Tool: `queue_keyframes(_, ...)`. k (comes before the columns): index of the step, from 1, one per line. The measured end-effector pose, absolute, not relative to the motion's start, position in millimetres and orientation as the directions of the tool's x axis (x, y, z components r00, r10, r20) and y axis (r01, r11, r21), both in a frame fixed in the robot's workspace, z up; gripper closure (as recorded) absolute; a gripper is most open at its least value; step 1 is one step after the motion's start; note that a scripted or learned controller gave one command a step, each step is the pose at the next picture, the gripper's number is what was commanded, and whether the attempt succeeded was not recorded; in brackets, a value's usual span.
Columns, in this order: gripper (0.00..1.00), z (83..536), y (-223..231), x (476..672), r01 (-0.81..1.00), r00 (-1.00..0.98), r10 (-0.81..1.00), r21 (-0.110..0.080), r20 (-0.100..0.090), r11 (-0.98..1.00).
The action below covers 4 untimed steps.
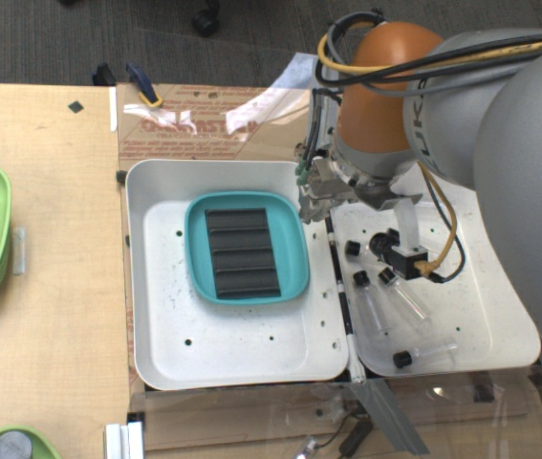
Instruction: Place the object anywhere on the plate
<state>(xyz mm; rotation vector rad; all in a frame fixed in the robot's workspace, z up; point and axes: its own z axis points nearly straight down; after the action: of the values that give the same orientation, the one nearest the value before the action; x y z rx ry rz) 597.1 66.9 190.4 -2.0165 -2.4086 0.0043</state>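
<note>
- Camera view, nearest edge first: right bin (500,338) lying to the right of the plate, with a small black piece (401,359) near its front rim and clear plastic bits (390,306) just behind that, hard to outline against the white.
- Further small black pieces (357,277) scattered right of the plate, just past the seam between the two bins; too small to identify.
- Left bin (146,285) carrying the teal plate (292,256) roughly at its middle, nearer the back wall than the front.
- Black ribbed object (242,250) lying flat on the plate, inside the rim on all sides, long axis running front to back and tilted slightly.
- By these looks, task's object resting on its target, so the placing seems done or nearly so.
- Key relation: pincer (314,197) just beside the plate's far right corner, over the seam between bins; object down and to the left of it, apart, not touching.
- State of the pincer: cannot tell whether apart or together, tip blurred into wrist hardware and cables; nothing seen held in it.
- Arm (395,51) looming behind and right of the plate, orange band on top, covering the right bin's back part and whatever lies there.
- Farthest back, beyond the plate: brown paper (204,127) on the worktop (41,352), with a crumpled clear wrapper (266,103).
</note>
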Motion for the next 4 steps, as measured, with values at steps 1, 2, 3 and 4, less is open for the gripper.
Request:
queue_keyframes(1,0.00,190.4,66.9,597.1,0.984,-0.176,0.984,-0.003,-0.002,0.176)
queue_keyframes(2,0.00,224.0,13.4,597.1,0.969,-0.246,0.969,-0.002,-0.002,0.246)
queue_keyframes(3,0.00,242.9,-50.4,598.8,0.982,-0.188,0.982,-0.001,-0.002,0.188)
queue_keyframes(4,0.00,323.7,-111.5,591.0,0.994,-0.109,0.994,-0.002,-0.002,0.109)
